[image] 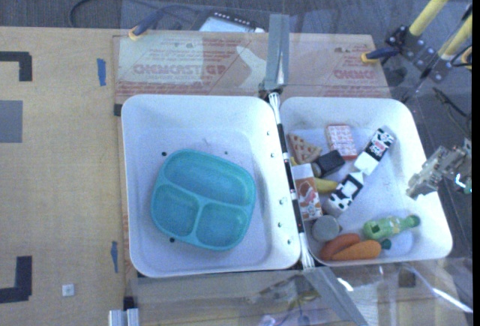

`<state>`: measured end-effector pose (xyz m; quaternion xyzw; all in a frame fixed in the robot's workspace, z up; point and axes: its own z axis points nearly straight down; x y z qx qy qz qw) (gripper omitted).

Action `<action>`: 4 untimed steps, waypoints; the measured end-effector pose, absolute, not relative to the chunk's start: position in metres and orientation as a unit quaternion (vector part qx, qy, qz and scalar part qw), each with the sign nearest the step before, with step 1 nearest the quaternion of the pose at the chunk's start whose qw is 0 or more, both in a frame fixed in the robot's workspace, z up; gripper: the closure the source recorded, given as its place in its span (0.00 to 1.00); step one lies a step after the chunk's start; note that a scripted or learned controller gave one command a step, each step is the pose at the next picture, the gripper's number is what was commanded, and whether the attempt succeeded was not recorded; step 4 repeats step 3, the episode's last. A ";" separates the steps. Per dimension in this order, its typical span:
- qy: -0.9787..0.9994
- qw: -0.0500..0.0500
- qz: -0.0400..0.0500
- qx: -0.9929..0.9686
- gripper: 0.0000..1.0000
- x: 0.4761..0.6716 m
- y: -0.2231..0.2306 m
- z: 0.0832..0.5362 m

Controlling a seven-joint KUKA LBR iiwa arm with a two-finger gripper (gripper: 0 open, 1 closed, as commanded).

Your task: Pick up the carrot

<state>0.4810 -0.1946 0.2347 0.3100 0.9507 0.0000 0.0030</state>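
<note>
1. The pale metal two-finger gripper (433, 173) hovers at the right bin's three o'clock rim; it is too blurred to tell how its jaws stand, and nothing shows in its grasp.
2. The long orange carrot (358, 250) lies at that shallow white right bin's (420, 136) six o'clock, touching a red sausage-shaped piece (339, 243) and near a green bottle (388, 226).
3. The shallow white left bin (142, 130) holds a teal three-compartment plate (202, 199).

Matt white plastic for both bins (195, 111) — faintly grainy. Smooth turquoise plastic on the divided plate (202, 199), a soft sheen. Pale wood-look worktop (56, 167), flat finish. Glossy orange plastic on the carrot (358, 250) — smooth. Bare metal at the gripper (431, 174).
</note>
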 end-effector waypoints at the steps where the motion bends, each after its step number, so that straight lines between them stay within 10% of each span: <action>1: 0.951 0.006 0.000 0.310 1.00 0.483 -0.195 0.246; 4: 0.936 0.004 0.000 0.351 1.00 0.524 -0.213 0.276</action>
